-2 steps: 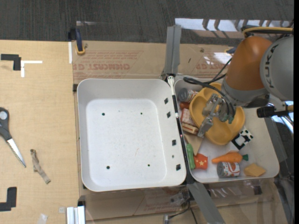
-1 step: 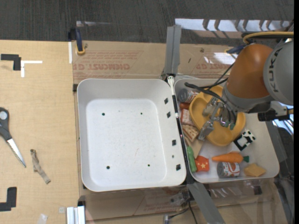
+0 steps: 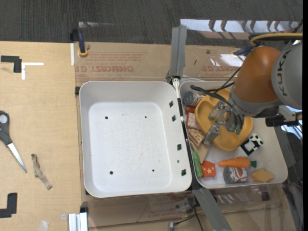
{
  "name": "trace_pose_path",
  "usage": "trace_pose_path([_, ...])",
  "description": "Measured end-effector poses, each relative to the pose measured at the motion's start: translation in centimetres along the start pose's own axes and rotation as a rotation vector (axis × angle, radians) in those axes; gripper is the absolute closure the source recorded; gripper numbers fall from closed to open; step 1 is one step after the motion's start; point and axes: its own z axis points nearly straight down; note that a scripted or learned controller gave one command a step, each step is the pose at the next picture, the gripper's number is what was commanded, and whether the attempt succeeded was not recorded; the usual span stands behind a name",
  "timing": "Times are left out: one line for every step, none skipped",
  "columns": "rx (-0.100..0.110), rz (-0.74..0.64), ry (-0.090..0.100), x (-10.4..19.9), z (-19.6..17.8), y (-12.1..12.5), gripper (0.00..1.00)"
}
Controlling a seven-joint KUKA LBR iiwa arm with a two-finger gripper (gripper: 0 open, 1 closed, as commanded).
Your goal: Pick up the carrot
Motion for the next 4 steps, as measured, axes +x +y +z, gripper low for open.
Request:
trace_pose_path([-0.003, 0.157, 0.005, 0.07, 0.05, -0.43, 0.0])
trace_pose_path([0.004, 0.156, 0.022, 0.36, -0.66, -0.63, 1.0])
trace_pose_path([0.001, 0.156, 0.012, 0.09, -0.93, -0.55, 0.0])
trace_pose_path([0.001, 0.174, -0.003, 0.32, -0.25, -0.38, 0.0])
